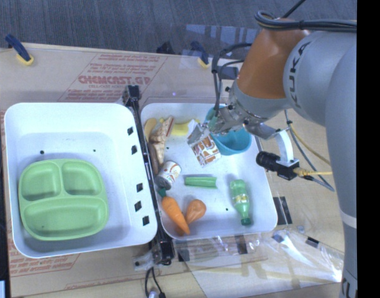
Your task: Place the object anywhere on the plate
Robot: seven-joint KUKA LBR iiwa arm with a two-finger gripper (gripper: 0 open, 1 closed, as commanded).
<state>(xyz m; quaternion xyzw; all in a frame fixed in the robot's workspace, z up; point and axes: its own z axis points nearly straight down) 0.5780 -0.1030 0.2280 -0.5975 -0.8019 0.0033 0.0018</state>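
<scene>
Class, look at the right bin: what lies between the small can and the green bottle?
In the camera view, between the small can and the green bottle lies a green stick-shaped piece, like a toy vegetable, flat on the bin floor.

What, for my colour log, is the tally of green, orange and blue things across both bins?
Green: 3 - green divided plate, green plastic bottle, green pod-shaped toy
Orange: 2 - orange toy carrot, orange pear-shaped toy
Blue: 1 - blue round bowl
Total: 6
</scene>
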